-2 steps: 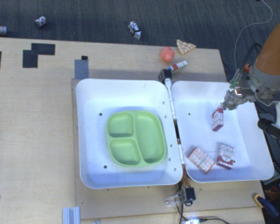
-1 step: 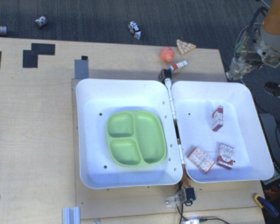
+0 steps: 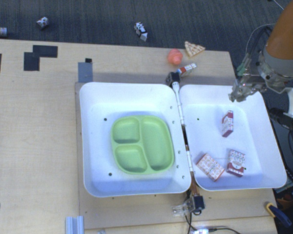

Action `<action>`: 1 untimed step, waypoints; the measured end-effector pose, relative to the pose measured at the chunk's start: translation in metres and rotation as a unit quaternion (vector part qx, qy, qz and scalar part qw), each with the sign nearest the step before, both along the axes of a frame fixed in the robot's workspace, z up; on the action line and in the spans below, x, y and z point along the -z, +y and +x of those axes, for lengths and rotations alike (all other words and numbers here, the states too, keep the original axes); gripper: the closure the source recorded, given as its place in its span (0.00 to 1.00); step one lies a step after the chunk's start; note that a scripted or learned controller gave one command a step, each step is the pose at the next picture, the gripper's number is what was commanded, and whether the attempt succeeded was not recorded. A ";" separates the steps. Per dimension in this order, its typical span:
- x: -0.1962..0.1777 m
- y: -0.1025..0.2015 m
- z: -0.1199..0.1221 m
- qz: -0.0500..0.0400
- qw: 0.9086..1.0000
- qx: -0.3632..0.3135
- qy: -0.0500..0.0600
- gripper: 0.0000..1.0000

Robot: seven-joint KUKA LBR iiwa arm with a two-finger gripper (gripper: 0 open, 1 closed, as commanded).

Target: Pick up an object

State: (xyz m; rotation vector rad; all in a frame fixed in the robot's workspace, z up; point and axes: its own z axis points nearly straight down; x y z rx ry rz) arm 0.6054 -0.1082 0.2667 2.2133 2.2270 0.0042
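Right now, the wooden tabletop [image 3: 34, 130] carries two white bins side by side. A left bin [image 3: 95, 130] holds a green plate [image 3: 141, 144] with three parts. A right bin [image 3: 263, 145] holds three small red and white boxes: one [image 3: 227, 123] stands in the middle, and two [image 3: 210, 166] [image 3: 236, 162] lie near the front edge. An end effector [image 3: 237, 94] hangs over the right bin's back corner, apart from the boxes. I cannot tell if it is released or clenched.

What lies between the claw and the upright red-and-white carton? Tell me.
Just bare white floor of the right bin, between the claw and the upright red-and-white carton, per camera view.
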 end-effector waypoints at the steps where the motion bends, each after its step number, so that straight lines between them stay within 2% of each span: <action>1: 0.017 -0.016 0.064 -0.001 1.000 0.000 0.000 1.00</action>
